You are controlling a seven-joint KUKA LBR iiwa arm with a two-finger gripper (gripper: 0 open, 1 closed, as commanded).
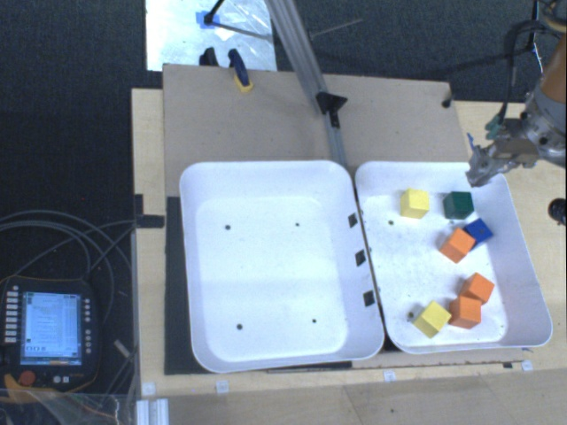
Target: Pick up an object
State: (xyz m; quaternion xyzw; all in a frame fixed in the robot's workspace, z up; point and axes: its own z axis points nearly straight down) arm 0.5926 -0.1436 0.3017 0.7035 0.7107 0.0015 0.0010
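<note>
The right bin [514, 237] holds several small blocks. A yellow block [414, 203] and a dark green block [458, 204] lie near its far side. A blue block [478, 230] touches an orange block [457, 244] in the middle. Two more orange blocks [472, 299] and a second yellow block [432, 318] lie near the front. My gripper [479, 171] hangs above the bin's far right corner, just right of the green block, with nothing seen between its fingers.
The left bin [195, 237] stands beside the right one. A grey pole [301, 51] slants over the cardboard sheet behind the bins. A teach pendant [49, 326] with cables lies on the floor at the left.
</note>
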